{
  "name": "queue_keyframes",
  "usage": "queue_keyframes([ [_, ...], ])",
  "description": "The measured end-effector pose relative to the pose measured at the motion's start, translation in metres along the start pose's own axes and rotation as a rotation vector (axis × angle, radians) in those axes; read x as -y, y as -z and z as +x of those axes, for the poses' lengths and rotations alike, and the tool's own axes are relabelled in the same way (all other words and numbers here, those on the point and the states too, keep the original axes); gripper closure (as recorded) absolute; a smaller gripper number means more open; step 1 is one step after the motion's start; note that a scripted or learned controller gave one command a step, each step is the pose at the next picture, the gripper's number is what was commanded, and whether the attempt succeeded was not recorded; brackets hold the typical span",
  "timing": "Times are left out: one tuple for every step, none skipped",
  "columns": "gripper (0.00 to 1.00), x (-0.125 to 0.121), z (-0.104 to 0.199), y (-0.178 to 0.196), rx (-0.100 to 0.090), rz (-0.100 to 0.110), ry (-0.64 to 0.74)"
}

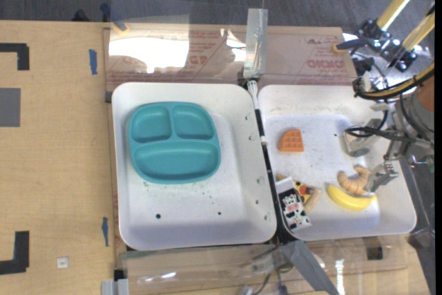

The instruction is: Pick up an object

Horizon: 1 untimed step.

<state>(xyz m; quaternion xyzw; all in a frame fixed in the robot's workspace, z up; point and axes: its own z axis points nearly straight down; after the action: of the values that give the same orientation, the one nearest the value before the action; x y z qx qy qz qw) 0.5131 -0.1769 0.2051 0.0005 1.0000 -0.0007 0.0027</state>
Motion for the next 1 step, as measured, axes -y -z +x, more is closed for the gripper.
queue_keyframes([
  [0.00,-0.0151,-0.0201,-0.1067,-0.010,-0.002,-0.343],
])
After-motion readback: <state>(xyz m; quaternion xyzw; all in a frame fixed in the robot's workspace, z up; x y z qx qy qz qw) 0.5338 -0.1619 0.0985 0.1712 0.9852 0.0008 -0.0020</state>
